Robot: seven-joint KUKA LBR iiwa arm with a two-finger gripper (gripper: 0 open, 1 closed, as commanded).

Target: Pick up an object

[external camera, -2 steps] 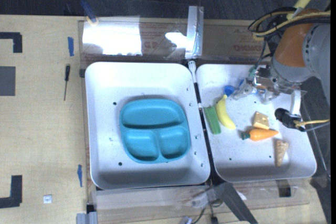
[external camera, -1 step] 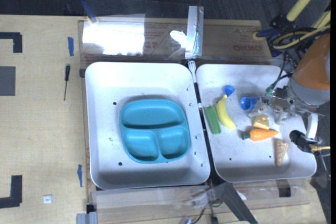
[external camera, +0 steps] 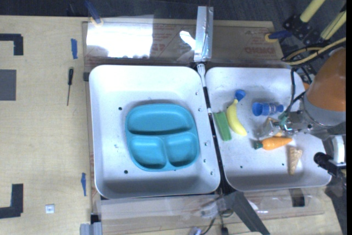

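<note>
Jaws (external camera: 275, 128) over carrot (external camera: 276, 143), right bin (external camera: 247, 170) crowded, near rim bare

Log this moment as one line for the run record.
arm: over right bin | hand: low by toy carrot, grip unclear | nearby: banana, green block, blue bottle | left bin: blue divided tray

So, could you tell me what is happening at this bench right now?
The arm reaches into the right bin from the right, its gripper low among small things: a carrot, a banana, a green block and a blue bottle. Nothing looks lifted yet. The left bin holds a blue divided tray.
</note>
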